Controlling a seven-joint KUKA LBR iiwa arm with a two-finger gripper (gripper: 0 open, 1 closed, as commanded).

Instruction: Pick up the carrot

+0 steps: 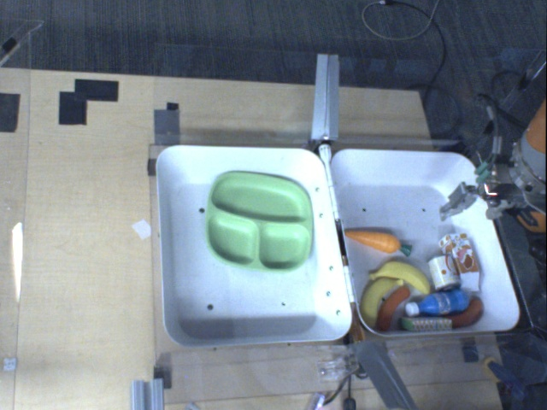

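The carrot [373, 241] is orange with a small green stub at its right end. It lies flat near the left wall of the right bin [402, 178], pointing left to right. My gripper [472, 205] hangs over the bin's right side, well to the right of the carrot and slightly farther back. It is open, with nothing between its fingers. The arm's grey wrist comes in from the right edge.
Just in front of the carrot lies a heap: a yellow banana [395, 278], a red-brown sausage [391, 308], a blue bottle [438, 303], a small can [440, 272] and a carton [462, 253]. The left bin [184, 254] holds a green divided plate [260, 219].
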